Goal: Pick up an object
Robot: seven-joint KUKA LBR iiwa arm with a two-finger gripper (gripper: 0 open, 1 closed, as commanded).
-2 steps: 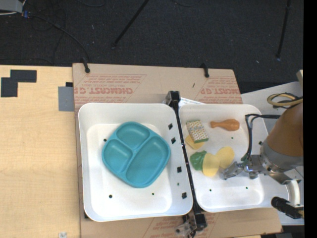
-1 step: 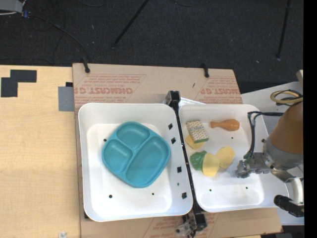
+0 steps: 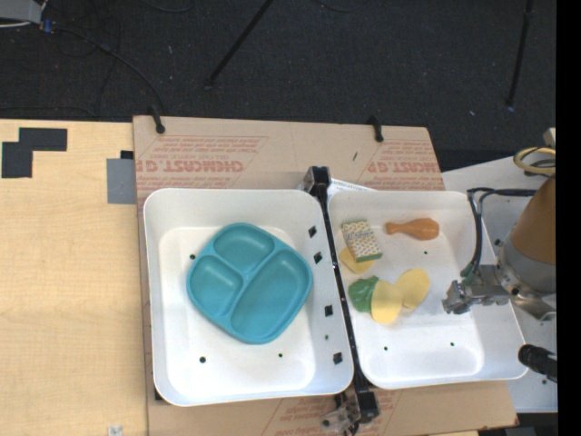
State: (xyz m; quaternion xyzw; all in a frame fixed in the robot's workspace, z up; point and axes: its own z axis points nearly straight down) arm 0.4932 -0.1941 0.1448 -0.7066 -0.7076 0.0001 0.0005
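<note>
The right bin (image 3: pixel 418 357) holds a small patterned block (image 3: pixel 360 239) lying on a yellow piece (image 3: pixel 354 261), a brown drumstick-shaped toy (image 3: pixel 414 229), a green piece (image 3: pixel 362 292) and pale yellow pieces (image 3: pixel 399 295). My gripper (image 3: pixel 457 299) hangs low at the right side of this bin, just right of the yellow pieces and apart from them. Nothing shows between its fingers. The arm's orange band (image 3: pixel 543 225) rises above it at the right edge.
In the left bin (image 3: pixel 172 334) lies a teal divided plate (image 3: pixel 250 282). A black divider with clips (image 3: pixel 331 280) runs between the bins. Cardboard (image 3: pixel 218 157) lies under both bins, with a wooden bench top (image 3: pixel 64 280) to the left.
</note>
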